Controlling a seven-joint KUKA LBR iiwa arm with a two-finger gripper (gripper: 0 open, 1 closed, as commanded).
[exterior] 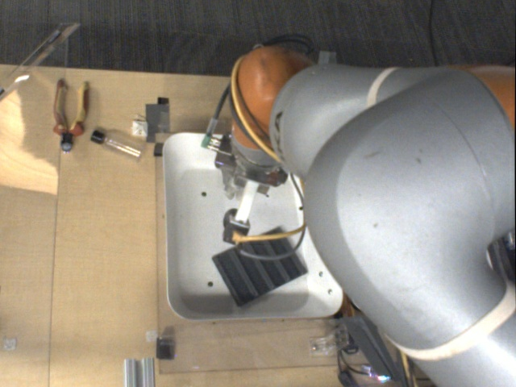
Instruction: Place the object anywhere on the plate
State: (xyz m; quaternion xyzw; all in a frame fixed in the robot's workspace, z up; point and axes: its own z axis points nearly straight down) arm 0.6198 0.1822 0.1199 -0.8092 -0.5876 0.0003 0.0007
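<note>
The claw (232,185) hangs over the upper middle of the white bin (181,240); I cannot tell whether it is apart or together. The black ribbed slab (260,271) lies flat and askew on the bin's floor, near its lower edge. On the counter (97,256), left of the bin, lie red-handled pliers (70,113) and a small vial (117,143).

One overhead camera looks slantwise down, fairly near, on bench (97,248) and bin (190,208).

A slab (260,271) lay in the bin (189,216) toward its 5 o'clock, while pliers (71,110) and a vial (117,143) lay on the bench (97,256) at the bin's 10 o'clock.
</note>
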